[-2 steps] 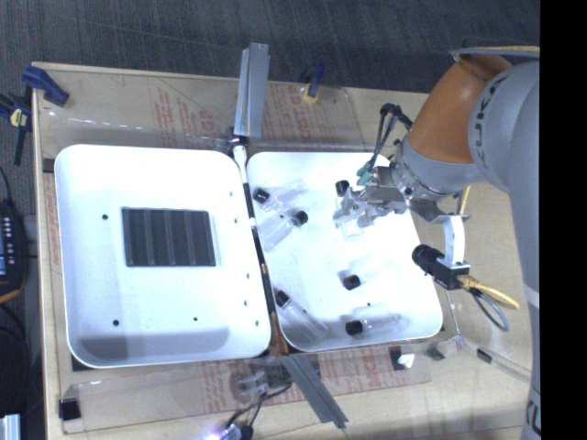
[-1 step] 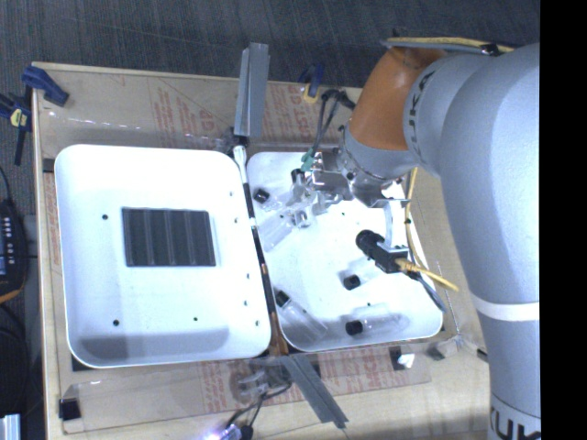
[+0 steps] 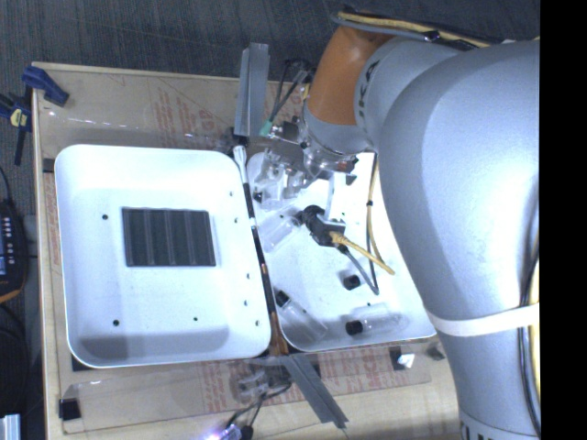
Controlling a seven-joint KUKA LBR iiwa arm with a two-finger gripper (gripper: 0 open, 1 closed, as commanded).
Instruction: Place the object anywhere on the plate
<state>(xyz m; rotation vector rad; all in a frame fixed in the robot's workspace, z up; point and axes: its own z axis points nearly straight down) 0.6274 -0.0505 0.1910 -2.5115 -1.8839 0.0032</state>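
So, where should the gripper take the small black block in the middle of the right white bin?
Best from straight above, closing on two opposite side faces of the small black block. It lies low and flat on the floor of the right white bin, with free floor around it, so a sideways approach would likely find little to catch.

The wooden bench (image 3: pixel 128 108) bears a larger white bin (image 3: pixel 73 246) just beside a narrower white bin (image 3: pixel 307 287).

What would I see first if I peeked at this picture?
The big grey robot arm with its orange band, reaching from the right over the right bin. Next, the dark ribbed plate in the middle of the left bin, and a few small black bits in the right bin.
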